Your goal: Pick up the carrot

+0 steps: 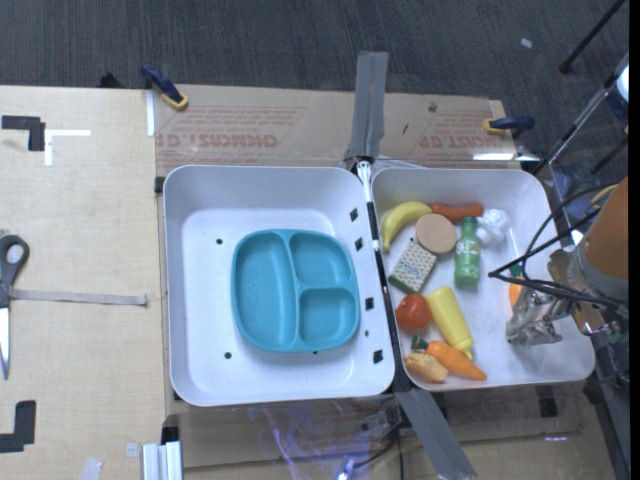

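The carrot (458,359) lies near the front edge of the right bin (520,183), just beside a tomato (413,312) and a yellow bottle (450,316). The gripper (532,330) hangs low over that bin's right side, well apart from the carrot — nothing is seen in its grasp, and how far it is open cannot be told.

arm (610,243) cut off by frame's right edge above gripper (535,326); gripper fingers too blurred to read; scissors (8,288) cut by left edge.
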{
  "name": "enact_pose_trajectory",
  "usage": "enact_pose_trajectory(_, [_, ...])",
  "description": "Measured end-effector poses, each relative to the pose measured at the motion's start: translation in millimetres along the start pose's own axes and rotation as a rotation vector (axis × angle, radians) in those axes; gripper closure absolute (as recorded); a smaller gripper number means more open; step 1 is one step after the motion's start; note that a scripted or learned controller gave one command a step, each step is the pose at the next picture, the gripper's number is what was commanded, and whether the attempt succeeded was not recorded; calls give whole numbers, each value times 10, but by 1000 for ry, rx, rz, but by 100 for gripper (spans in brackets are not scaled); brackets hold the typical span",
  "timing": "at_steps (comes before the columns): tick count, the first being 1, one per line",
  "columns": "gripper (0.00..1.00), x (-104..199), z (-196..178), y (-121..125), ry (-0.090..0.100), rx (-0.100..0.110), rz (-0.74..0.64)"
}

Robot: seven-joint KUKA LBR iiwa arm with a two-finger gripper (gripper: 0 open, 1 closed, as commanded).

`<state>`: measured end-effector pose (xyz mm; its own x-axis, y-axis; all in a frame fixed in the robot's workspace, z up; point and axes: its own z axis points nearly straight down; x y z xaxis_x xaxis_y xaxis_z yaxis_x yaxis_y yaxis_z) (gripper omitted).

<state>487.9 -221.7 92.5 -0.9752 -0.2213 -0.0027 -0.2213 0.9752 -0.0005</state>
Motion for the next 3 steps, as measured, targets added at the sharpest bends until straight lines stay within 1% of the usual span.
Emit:
enact_pose_trajectory(1, [0,-1,0,1,0,0,0])
enact_pose_trajectory(2, [100,-29,-100,-1,-5,2,-2])
enact_pose_trajectory(3, [0,-29,-100,0,-5,2,-2])
